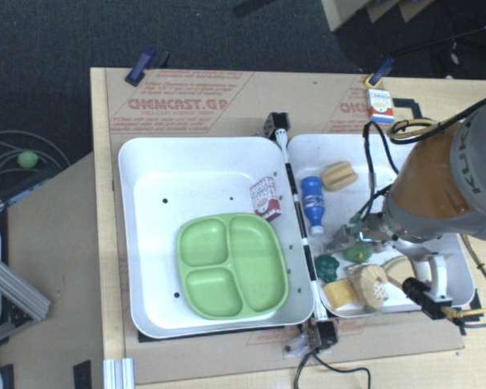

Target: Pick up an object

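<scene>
Two shallow white bins sit side by side on the bench. The left bin (146, 217) holds a green divided plate (231, 264) with three compartments, lying toward the near right of the bin, and a small red-and-white packet (265, 197) just beyond the plate's far right corner, close to the wall shared with the other bin.

The right bin (340, 146) is more crowded. A blue bottle (312, 203) with a white cap lies along its left wall, long axis running near to far, cap end toward the near side. Just right of the bottle's far end is a tan block (338, 175), lying slightly tilted. Toward the near edge sit a dark green piece (327, 264), a yellow block (338, 294) below it, and a beige brush-like object (368, 285) touching the yellow block's right side — its long axis slants from far left to near right.

The arm (437, 181) reaches in from the right over the right bin, and the gripper (358, 235) is down among the objects in the middle of that bin, beside a small green item (357, 254). Whether the gripper is open or closed, or has anything in it, cannot be told — the wrist and clutter hide it.
</scene>
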Robot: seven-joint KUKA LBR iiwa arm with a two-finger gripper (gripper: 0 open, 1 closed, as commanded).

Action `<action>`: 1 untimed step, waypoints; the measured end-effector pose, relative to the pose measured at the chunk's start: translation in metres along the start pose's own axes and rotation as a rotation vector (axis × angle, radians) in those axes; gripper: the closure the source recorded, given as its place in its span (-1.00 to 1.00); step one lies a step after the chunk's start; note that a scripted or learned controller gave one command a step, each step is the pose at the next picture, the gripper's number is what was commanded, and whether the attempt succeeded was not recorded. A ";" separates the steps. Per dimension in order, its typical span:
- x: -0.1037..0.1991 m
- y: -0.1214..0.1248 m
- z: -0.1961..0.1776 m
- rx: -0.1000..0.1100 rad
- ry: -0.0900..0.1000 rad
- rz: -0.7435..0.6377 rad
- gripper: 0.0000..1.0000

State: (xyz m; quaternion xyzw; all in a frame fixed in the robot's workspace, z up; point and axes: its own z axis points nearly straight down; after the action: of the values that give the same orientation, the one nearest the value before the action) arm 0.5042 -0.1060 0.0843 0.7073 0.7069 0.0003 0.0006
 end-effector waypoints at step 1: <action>0.000 0.001 -0.011 -0.003 0.000 0.001 1.00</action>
State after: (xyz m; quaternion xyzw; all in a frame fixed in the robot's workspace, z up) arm 0.5049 -0.1059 0.0950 0.7076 0.7066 0.0012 0.0018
